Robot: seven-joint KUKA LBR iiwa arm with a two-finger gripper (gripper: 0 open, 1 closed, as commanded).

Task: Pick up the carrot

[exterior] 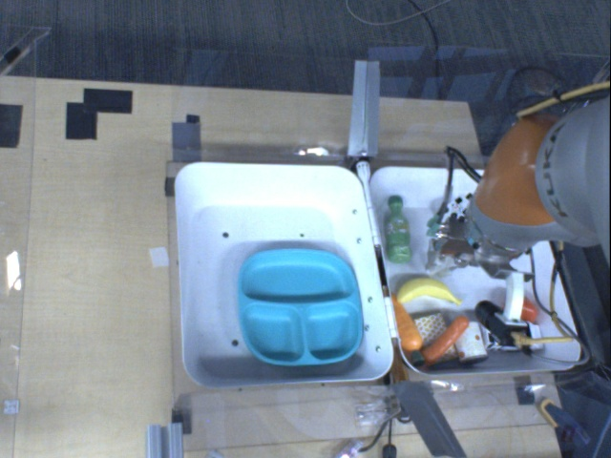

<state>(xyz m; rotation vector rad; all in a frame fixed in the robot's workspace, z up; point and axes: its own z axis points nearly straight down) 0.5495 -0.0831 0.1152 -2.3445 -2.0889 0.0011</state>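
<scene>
The carrot (408, 328) is orange and tapered, and lies against the left wall of the right bin (420, 187), near that bin's front corner. My gripper (446, 244) hangs over the middle of the right bin, behind and to the right of the carrot and well apart from it. The grey wrist with its orange band covers the bin's right side. I see nothing held at the gripper.
A yellow banana (427, 291) lies between gripper and carrot. A green bottle (396, 229) stands by the divider. A red-orange stick (446, 340), a speckled piece (431, 325) and a white item (471, 349) crowd the front. The left bin (205, 256) holds a blue divided plate (300, 305).
</scene>
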